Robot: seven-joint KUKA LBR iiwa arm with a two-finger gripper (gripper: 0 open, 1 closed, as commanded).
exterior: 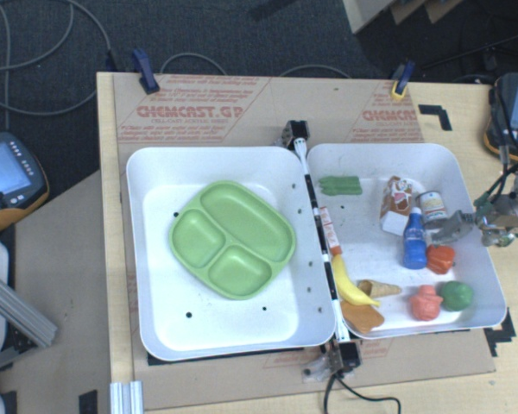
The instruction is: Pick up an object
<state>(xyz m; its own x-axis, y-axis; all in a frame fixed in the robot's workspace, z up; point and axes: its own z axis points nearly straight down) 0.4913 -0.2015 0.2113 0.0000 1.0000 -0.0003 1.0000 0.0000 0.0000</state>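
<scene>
Blur and the picture's right edge swallow most of me: my gripper [456, 225] is a small grey shape at the right wall of the right bin [466, 175], and I cannot tell whether my jaws stand wide or narrow, nor whether anything sits between them. Just inward of my jaws stands a blue bottle [414, 241], with a small can [432, 205] and a brown-and-white carton [398, 198] just beyond it. Right beneath my jaws lies an orange-red piece [441, 258]; nearer the front wall sit a green ball [456, 295] and a pink lump [425, 304], too small to name. Farther inward lie a cone [378, 289], a banana [349, 286] along the dividing wall, a tan piece [363, 316] and a flat green block [340, 185]. The left bin [147, 257], well away from my jaws, holds a green divided plate [232, 239]. My arm [505, 218] reaches in low from the right, mostly cut off.
</scene>
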